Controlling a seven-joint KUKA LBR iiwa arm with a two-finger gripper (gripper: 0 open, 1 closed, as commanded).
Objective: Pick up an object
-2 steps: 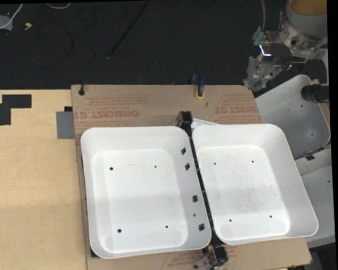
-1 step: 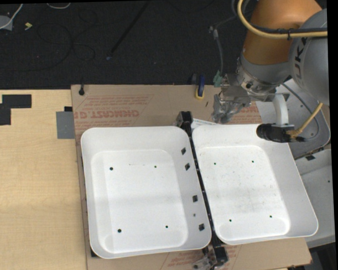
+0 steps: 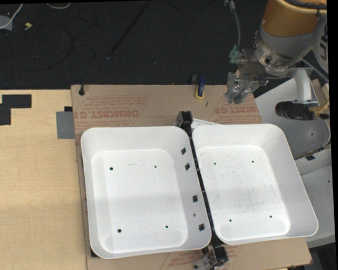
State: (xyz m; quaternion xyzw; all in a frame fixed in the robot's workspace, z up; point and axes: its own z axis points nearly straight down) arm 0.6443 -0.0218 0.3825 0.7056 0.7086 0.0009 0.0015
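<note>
The two white bins (image 3: 92,162) show no object to judge for weight or hold, while the gripper (image 3: 237,93) hangs above the bench's far edge, its opening perhaps too blurred to tell.

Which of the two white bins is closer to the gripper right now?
The right-hand bin. The gripper hangs just beyond its far left corner; the left-hand bin lies farther off.
</note>
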